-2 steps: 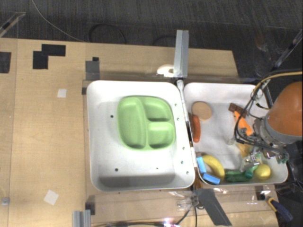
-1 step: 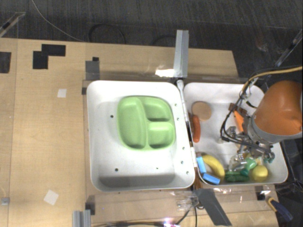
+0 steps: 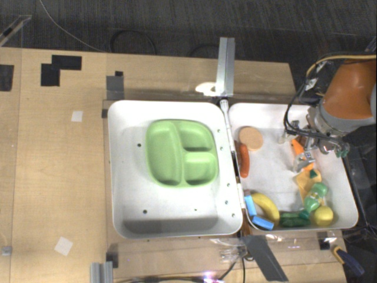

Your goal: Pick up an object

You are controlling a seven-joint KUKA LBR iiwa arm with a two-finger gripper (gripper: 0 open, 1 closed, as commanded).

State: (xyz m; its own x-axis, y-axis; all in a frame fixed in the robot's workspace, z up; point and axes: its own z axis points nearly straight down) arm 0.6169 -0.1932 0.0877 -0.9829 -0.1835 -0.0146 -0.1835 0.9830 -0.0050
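Below, tool [image 3: 302,148] just above orange wedge [image 3: 306,179] in right bin [image 3: 277,164]; finger state untellable.

The arm [image 3: 349,99] at the right of the frame has a broad, rounded orange band above a grey wrist section. Black cables loop along its left side, and a thin yellow one arcs over the top. Below the wrist, the gripper [image 3: 306,149] shows small orange parts.
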